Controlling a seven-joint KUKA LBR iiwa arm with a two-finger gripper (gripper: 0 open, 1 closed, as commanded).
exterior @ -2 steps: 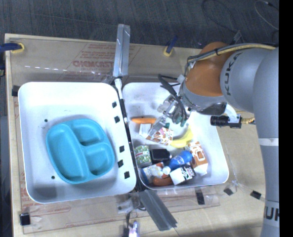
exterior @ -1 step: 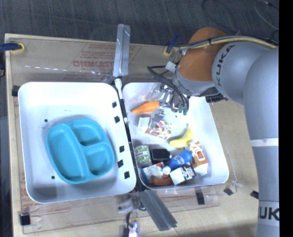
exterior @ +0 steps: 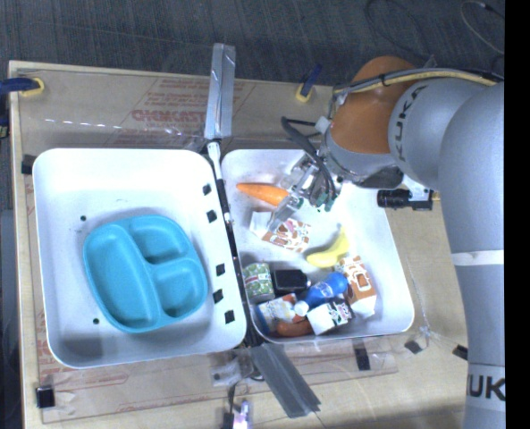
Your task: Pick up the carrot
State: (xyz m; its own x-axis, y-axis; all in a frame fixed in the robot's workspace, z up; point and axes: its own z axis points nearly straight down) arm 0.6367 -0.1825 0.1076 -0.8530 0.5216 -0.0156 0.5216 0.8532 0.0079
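From the overhead camera, the carrot point(exterior: 262, 194) lies near the right bin's point(exterior: 399, 275) far-left corner, with the gripper point(exterior: 302, 189) right at its tip, and honestly can't tell how it's set. I'd centre over the carrot's middle before closing, since grabbing the tapered end will probably slip

Carrot point(exterior: 261, 193) in right bin point(exterior: 385, 239), just left of claw point(exterior: 302, 189).
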